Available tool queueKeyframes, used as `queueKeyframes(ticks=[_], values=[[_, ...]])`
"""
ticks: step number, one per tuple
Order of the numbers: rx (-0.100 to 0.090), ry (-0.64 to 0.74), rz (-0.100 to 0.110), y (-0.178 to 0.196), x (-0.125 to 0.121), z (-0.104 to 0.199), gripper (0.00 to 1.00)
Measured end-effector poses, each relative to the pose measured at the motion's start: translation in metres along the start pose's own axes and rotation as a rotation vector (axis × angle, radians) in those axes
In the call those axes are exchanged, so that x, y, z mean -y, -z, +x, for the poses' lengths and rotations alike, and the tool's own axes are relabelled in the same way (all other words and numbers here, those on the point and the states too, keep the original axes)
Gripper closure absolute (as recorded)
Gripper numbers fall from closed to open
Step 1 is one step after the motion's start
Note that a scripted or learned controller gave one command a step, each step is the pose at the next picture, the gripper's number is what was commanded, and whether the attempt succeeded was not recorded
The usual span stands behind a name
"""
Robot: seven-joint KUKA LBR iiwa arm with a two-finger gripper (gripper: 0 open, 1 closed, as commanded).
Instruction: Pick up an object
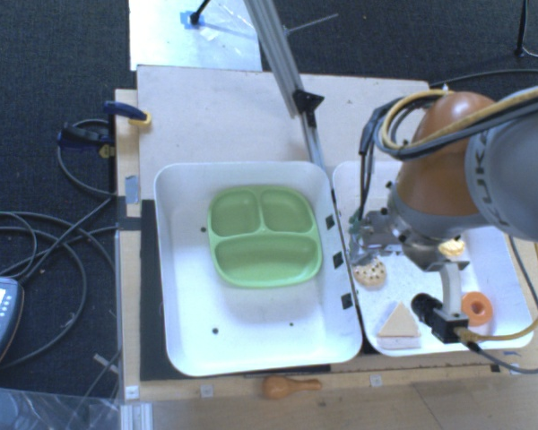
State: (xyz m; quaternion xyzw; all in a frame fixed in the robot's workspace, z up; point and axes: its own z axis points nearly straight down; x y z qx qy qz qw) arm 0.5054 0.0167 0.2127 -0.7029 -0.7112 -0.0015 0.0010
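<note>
Grey metal tool sits over right white bin, w/ round tan cookie-like object just below it, toward the front; can't tell tool's state.

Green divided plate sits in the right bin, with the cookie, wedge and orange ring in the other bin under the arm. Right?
Not quite: the camera view shows the green divided plate in the left bin, not the right. The cookie, wedge and orange ring do lie in the other bin, the right bin, under the arm.
</note>
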Motion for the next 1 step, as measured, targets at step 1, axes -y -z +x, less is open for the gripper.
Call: queueKeyframes(ticks=[1], values=[[0.0, 0.0, 0.0, -0.0021, 0.0041, 0.0513, 1.0]])
